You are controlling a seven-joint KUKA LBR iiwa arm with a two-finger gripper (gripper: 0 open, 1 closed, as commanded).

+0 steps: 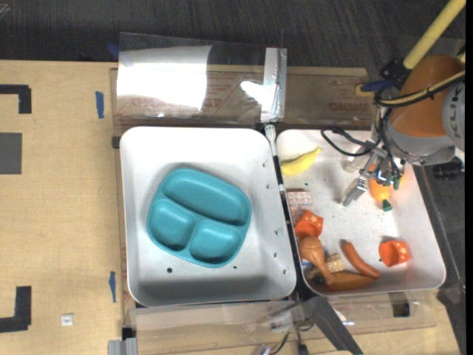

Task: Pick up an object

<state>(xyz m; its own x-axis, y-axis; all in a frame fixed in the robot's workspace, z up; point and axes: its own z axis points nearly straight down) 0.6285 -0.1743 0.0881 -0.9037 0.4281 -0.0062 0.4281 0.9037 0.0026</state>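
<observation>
My gripper (pixel 369 186) hangs over the upper right part of the right bin (pixel 432 228), below the arm's orange band. A small orange toy with a green tip (pixel 382 193) sits right against the gripper's right side; I cannot tell whether it is held or lying on the bin floor. A yellow banana (pixel 299 161) lies at the bin's top left. An orange-red piece (pixel 309 222), a brown piece (pixel 313 252), a sausage (pixel 359 258) and an orange cup (pixel 394 252) lie along the lower part.
The left bin (pixel 140 161) holds a teal divided plate (pixel 198 217). A small printed card (pixel 297 198) lies by the divider between the bins. Cables trail from the wrist over the right bin's top edge. A clear plastic sheet (pixel 192 83) stands behind the bins.
</observation>
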